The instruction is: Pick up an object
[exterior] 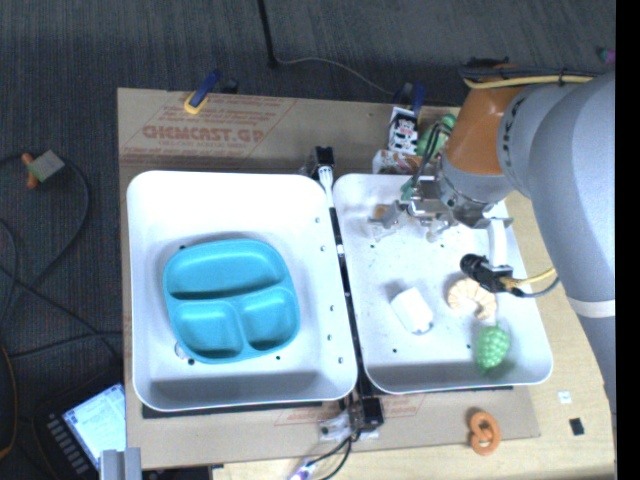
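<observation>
We judge the approach step underway: our gripper (432, 208), state indeterminate, hovers over the right white bin (375, 363); next, descend onto the white cylindrical object (411, 309).

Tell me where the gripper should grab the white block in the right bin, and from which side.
Probably straight from above, across its narrow sides. The white block lies flat and slightly slanted on the right bin floor, apart from the tan piece and green bumpy object, so the fingers have room on both sides. The gripper is near the bin's far edge.
</observation>
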You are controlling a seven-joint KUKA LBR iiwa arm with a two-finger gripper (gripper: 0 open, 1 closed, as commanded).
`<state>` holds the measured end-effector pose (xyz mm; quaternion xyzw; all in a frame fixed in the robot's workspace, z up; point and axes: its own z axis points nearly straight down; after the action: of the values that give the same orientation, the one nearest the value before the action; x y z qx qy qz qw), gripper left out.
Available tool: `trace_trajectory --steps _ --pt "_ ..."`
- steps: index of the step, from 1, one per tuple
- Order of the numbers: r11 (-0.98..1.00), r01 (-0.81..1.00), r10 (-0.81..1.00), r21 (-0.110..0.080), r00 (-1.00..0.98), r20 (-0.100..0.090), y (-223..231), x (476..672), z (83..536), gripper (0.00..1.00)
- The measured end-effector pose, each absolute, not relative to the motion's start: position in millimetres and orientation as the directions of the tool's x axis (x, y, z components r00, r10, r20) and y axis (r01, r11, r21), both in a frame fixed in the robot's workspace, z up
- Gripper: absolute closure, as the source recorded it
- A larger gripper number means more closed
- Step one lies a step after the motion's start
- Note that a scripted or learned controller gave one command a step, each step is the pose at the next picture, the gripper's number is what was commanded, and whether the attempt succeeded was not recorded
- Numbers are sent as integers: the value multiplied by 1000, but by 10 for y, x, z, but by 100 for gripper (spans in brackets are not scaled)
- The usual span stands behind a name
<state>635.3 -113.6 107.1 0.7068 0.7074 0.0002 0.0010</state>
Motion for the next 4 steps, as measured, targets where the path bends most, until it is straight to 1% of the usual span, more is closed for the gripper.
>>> trace_trajectory --steps 1,2,3,4 --pt "0 1000 1000 -2 0 -1 -1020 5820 1078 0" --pt "0 1000 1000 -1 0 -1 -1054 5543 916 0" --pt "-1 1000 1000 -2 1 0 -1468 5171 990 0" --pt "0 1000 1000 4 0 -3 -1111 5421 874 0"
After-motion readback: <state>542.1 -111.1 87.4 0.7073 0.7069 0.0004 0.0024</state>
